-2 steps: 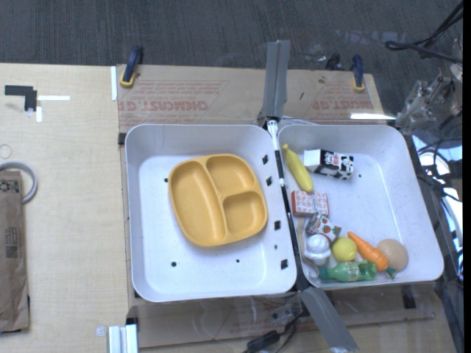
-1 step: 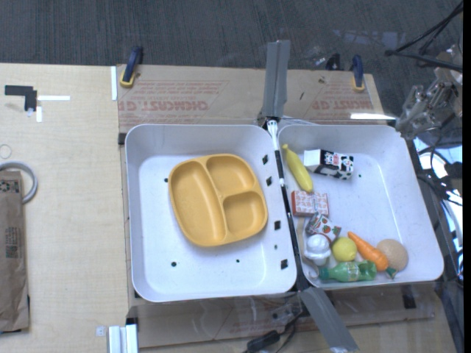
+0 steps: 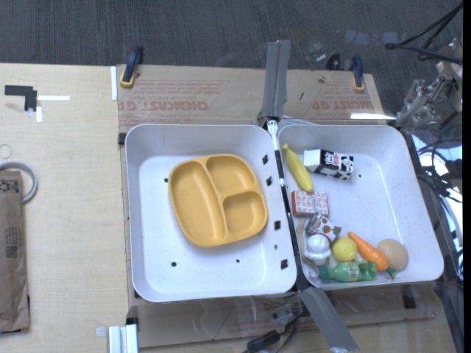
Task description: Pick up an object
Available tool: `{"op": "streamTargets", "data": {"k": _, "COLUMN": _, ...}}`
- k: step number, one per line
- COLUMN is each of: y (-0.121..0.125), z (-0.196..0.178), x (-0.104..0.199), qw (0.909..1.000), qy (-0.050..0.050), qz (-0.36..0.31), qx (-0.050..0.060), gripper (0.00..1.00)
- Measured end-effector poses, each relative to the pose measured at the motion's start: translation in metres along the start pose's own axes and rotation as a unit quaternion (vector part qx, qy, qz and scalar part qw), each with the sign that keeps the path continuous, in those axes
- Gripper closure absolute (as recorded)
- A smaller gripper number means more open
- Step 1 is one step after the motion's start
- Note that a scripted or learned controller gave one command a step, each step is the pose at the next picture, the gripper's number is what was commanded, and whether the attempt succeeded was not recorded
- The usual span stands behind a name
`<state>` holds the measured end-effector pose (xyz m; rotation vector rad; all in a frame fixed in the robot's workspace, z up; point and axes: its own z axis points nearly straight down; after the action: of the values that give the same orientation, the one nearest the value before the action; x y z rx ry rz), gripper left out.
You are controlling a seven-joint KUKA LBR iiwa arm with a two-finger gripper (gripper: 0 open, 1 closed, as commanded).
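Note:
The right bin (image 3: 401, 197) holds several small toy foods along its left and front sides. A yellow banana (image 3: 297, 168) lies near the divider, beside a black-and-white milk carton (image 3: 331, 162). Below them sit a red-and-white packet (image 3: 308, 203), a small printed box (image 3: 319, 224) and a white cup-like piece (image 3: 318, 248). At the front are a yellow lemon (image 3: 344, 249), an orange carrot (image 3: 368, 250), a tan egg-like ball (image 3: 394, 254) and a green bottle (image 3: 347, 272) lying flat.
The left bin (image 3: 147, 219) holds a yellow divided plate (image 3: 218, 198). A brown cardboard sheet (image 3: 243, 98) lies behind both bins with two clamps. A brown paper bag (image 3: 11, 248) rests at the far left of the bench. Cables hang at the right.

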<state>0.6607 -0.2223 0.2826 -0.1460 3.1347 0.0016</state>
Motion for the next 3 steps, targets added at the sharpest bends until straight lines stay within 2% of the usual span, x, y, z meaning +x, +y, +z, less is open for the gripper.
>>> {"op": "streamTargets", "data": {"k": 1, "y": 0.058, "z": 0.053, "x": -0.005, "qw": 0.9862, "qy": 0.001, "qz": -0.166, "qx": -0.001, "gripper": 1.0}}
{"op": "streamTargets", "data": {"k": 2, "y": 0.034, "z": 0.077, "x": 0.017, "qw": 0.9879, "qy": 0.001, "qz": -0.155, "qx": -0.001, "gripper": 1.0}}
{"op": "streamTargets", "data": {"k": 3, "y": 0.007, "z": 0.067, "x": 0.019, "qw": 0.9786, "qy": 0.0, "qz": -0.206, "qx": 0.0, "gripper": 1.0}}
